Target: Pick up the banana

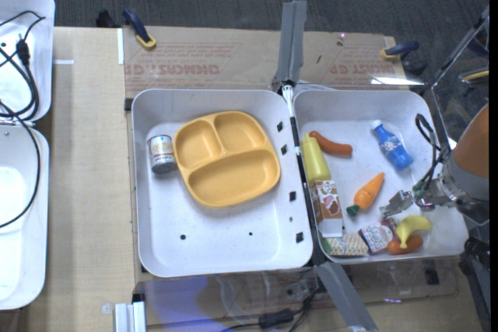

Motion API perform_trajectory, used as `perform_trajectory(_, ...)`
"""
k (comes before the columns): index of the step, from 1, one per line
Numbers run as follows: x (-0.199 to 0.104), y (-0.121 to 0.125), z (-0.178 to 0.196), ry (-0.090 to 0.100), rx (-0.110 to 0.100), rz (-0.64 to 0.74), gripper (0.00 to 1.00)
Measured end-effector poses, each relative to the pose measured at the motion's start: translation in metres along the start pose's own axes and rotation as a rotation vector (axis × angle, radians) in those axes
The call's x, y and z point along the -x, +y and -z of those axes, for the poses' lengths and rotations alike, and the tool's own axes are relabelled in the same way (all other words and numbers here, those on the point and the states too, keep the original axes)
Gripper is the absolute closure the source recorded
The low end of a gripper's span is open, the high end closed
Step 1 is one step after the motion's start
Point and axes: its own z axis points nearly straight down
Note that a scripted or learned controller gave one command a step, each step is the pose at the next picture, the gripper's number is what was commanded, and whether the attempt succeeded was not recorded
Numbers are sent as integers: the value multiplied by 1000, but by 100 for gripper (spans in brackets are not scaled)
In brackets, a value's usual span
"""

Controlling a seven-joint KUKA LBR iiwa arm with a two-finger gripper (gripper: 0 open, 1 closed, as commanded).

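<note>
Banana [413,225] lies near the front right corner of the right bin [366,99], its yellow curve resting just above a red-orange tomato-like piece [404,245] that it seems to touch. To the left of these, along the front wall, sit a small red-and-white packet [377,235] and a flat cracker box [345,246]. The gripper [401,204] hangs just up and left of the banana, metal fingers [393,206] spread apart with nothing between them, the tips close to the banana's upper end but not around it. The arm comes in from the right, its orange band [476,142] at the edge of the view.

A little further back lies a toy carrot [368,191], tilted, and beside the divider a long yellow bottle [319,179] with a printed label, lying lengthwise. Behind these a sausage [331,143] rests near the bottle's top, and a blue bottle [391,145] lies toward the right rear.

The left bin [156,241] holds a yellow divided plate [226,158] in the middle, with a small can [162,153] lying just beside its left edge.

Beyond both bins a sheet of cardboard [218,58] covers the bench, pinned by a blue clamp [137,28] at the left and another clamp [400,50] at the right.
</note>
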Motion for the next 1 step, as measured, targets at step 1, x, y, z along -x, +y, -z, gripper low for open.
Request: perform_trajectory(1,0,1,9,-1,1,-3,100)
